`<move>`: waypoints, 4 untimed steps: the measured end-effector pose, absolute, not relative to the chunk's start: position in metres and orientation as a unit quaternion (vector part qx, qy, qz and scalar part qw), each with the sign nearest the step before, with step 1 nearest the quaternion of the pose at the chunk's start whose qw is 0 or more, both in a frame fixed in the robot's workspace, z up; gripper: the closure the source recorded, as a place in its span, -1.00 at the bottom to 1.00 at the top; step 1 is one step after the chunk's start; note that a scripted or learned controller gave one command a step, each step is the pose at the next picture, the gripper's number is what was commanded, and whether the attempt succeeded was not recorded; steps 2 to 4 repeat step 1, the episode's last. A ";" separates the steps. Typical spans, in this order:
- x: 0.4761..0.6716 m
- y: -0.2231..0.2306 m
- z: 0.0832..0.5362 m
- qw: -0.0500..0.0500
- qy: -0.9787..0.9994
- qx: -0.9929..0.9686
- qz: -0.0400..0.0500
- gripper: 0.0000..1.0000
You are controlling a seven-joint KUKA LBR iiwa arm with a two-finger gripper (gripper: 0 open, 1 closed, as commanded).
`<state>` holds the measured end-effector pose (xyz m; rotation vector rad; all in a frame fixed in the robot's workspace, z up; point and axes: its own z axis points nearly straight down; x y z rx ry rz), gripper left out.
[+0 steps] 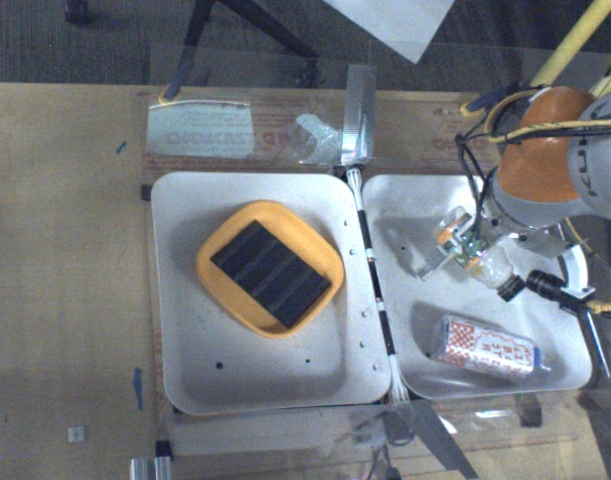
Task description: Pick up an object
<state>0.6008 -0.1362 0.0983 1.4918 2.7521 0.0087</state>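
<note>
Lying tilted in the left bin [175, 368], an orange tray [270, 268] showed a dark ribbed panel. A red-and-white patterned tube [485, 346], print unreadable, lay in the right bin [575, 368]. Gripper [453, 240] jaw state: cannot tell.

The arm [550, 158] reaches in from the right, its tool [455, 243] pointed down-left.
</note>
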 end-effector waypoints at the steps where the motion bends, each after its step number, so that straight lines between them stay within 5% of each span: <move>1: 0.668 -0.063 0.186 0.004 0.923 0.384 0.001 1.00; 4: 0.668 -0.063 0.186 0.004 0.923 0.384 0.001 1.00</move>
